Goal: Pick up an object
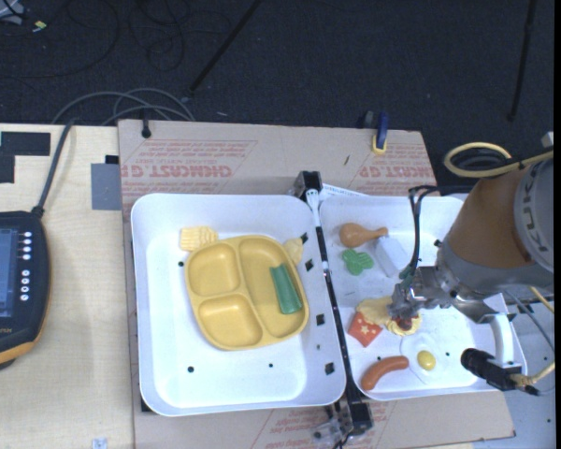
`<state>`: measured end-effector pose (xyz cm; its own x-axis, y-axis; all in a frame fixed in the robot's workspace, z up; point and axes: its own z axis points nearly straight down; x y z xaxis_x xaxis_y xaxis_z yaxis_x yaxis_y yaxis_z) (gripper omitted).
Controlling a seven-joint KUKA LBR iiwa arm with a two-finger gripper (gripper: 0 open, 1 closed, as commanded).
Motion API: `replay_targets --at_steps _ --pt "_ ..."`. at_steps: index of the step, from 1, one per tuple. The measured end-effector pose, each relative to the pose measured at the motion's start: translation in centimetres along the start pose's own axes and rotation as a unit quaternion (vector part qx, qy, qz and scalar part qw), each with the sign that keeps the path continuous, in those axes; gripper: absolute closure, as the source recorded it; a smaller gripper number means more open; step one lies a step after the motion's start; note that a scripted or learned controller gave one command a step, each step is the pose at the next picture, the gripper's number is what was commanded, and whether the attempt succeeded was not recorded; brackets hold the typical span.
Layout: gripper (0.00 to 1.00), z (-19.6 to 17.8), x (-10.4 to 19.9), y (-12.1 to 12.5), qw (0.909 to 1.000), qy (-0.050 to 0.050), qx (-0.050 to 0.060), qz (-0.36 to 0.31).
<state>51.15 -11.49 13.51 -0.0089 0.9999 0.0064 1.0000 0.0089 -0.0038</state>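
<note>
My gripper (403, 320) hangs low over the right bin (467, 215), right above a small yellow and red toy food piece (394, 325). Its fingertips sit against that piece, and the view does not let me judge the grip. Close by lie a red wedge (363, 328), a sausage (384, 372), a fried egg (424, 357), a green leafy piece (358, 262) and a brown drumstick (362, 235).
The left bin (159, 279) holds a yellow divided plate (245, 291) with a green stick (285, 289) in its right compartment. A yellow ridged piece (196, 238) lies by the plate's upper left corner. A teach pendant (7, 283) rests at the far left.
</note>
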Motion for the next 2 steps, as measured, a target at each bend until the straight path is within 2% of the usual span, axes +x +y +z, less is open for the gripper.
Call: replay_targets --at_steps 1,2 --pt "1.00 -5.4 8.9 -2.5 1.0000 -0.001 -0.001 0.000" --pt "1.00 -14.6 9.8 -3.4 1.0000 -0.003 -0.005 0.003"
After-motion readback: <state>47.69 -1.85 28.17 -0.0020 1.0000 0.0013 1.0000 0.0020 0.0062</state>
